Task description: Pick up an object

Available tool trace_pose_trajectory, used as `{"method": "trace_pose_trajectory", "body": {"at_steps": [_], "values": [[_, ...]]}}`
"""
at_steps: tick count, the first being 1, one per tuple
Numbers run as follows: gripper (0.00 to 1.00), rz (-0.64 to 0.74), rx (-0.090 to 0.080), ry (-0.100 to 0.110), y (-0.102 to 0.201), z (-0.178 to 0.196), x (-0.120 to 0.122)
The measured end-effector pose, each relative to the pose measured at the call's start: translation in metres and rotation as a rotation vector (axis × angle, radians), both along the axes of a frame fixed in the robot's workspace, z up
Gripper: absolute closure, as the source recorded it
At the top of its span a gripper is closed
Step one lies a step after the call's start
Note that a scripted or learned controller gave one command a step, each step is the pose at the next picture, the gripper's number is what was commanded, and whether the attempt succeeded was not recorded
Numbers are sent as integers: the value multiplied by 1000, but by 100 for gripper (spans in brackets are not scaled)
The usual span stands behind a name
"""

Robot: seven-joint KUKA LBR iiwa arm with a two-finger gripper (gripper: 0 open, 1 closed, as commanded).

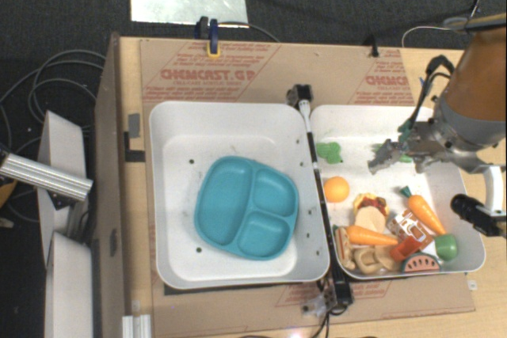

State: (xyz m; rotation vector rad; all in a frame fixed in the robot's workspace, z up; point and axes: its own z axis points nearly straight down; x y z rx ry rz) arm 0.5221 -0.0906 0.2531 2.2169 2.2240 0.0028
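My gripper (394, 157) hangs over the upper middle of the right bin (360, 119), its dark fingers pointing left; nothing shows between them. An orange ball (337, 189) lies below and left of it. A green piece (329, 152) rests near the bin's left wall. Two carrots (372, 236) (425, 214), a toast-like piece (368, 212), a red-and-white packet (409, 229), a green ball (446, 247) and a watermelon slice (420, 263) crowd the bin's lower part.
The left bin (178, 131) holds a teal divided plate (245, 206). A divider with a black clamp (301, 97) separates the bins. The arm's orange band (479, 79) fills the upper right. Cardboard (238, 71) lies behind the bins.
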Motion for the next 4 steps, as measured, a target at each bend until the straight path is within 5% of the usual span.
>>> {"method": "trace_pose_trajectory", "body": {"at_steps": [1,2,3,4], "values": [[0,-3,-1,6,-26,-92,35],[0,-3,-4,-6,-66,-79,89],[0,-2,-1,2,-68,-122,92],[0,1,-2,-3,-92,-159,146]]}}
